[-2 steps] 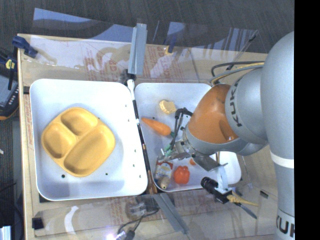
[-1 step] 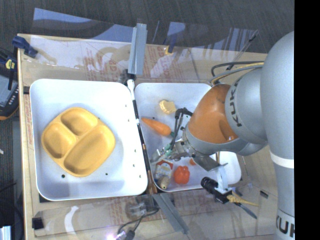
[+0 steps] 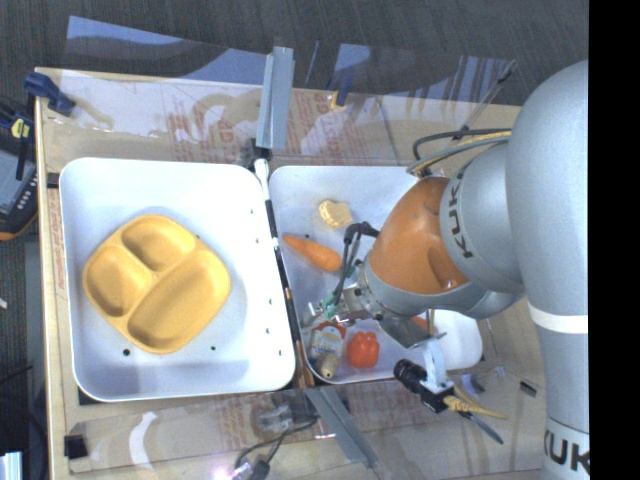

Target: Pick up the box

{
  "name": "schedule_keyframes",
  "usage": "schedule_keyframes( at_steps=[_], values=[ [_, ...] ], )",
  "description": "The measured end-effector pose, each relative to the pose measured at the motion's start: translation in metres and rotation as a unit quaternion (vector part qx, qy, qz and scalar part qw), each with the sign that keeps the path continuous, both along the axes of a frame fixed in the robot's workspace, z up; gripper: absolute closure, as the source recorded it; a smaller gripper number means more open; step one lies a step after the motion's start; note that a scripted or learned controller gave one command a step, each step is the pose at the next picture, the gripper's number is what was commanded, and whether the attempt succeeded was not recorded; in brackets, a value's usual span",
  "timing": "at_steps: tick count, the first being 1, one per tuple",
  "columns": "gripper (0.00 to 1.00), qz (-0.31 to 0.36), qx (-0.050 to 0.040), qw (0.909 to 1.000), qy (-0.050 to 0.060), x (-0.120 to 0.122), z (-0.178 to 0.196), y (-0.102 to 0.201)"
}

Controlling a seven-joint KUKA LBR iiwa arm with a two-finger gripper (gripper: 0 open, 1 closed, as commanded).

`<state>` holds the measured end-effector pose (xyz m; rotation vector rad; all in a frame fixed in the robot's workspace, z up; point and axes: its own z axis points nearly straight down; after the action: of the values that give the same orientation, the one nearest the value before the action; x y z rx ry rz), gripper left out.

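Note:
My gripper [image 3: 338, 313] reaches down into the lower left part of the right bin [image 3: 300, 193], under the orange wrist band [image 3: 410, 243]. A small pale, printed object [image 3: 325, 346] lies just below the gripper by the bin's front wall; I cannot tell whether it is the box. The arm's grey body hides the right half of this bin.
An orange carrot [image 3: 312, 254], a pale yellow item [image 3: 335, 212] and a red pepper-like thing [image 3: 363, 348] lie in the right bin. The left bin [image 3: 90, 183] holds a yellow divided plate [image 3: 157, 283]. A black fitting [image 3: 420, 383] juts out at the bin's front edge.

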<state>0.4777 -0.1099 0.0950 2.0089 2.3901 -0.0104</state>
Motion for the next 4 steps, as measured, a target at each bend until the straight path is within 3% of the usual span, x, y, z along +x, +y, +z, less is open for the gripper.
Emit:
schedule_keyframes(
  at_steps=[1,2,3,4],
  values=[
    [1.0,0.007,0.0046,1.0,0.003,0.001,0.009,0.005],
    [1.0,0.139,0.0078,0.9903,0.006,0.0,0.148,0.034],
    [0.0,0.139,0.0079,0.9903,0.006,0.0,0.147,0.034],
    [0.0,0.156,0.0051,0.9878,0.008,-0.003,-0.004,-0.012]
  ],
)
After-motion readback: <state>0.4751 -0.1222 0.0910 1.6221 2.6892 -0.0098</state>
